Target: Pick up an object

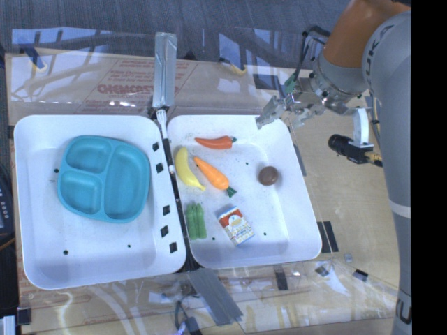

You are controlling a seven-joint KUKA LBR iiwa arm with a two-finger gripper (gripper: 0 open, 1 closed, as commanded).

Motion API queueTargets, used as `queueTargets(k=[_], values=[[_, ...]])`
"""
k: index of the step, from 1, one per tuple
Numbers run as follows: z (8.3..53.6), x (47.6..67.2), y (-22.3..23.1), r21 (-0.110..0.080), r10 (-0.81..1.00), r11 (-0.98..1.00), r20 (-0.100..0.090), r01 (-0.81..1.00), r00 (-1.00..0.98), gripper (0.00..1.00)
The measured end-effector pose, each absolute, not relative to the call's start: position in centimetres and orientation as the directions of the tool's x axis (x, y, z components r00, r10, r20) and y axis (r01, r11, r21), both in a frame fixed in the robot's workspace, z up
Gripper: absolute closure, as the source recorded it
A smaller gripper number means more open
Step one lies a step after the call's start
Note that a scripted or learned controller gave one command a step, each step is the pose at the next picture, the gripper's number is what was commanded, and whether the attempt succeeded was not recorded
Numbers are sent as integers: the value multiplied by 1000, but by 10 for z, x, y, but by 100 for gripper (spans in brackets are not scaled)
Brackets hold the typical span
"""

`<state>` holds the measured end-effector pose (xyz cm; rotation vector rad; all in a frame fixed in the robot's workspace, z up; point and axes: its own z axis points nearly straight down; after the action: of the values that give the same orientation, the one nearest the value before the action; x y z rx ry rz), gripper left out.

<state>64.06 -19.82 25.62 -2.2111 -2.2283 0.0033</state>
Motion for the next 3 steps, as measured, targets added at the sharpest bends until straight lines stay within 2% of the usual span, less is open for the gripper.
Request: queueTargets(k=[1,2,3], values=[[186,657,-208,-5,999,40,0,999,-40,0],[91,657,-132,-3,997,80,1,997,-80,0],[92,617,-118,-3,987,158,1,987,-158,0]])
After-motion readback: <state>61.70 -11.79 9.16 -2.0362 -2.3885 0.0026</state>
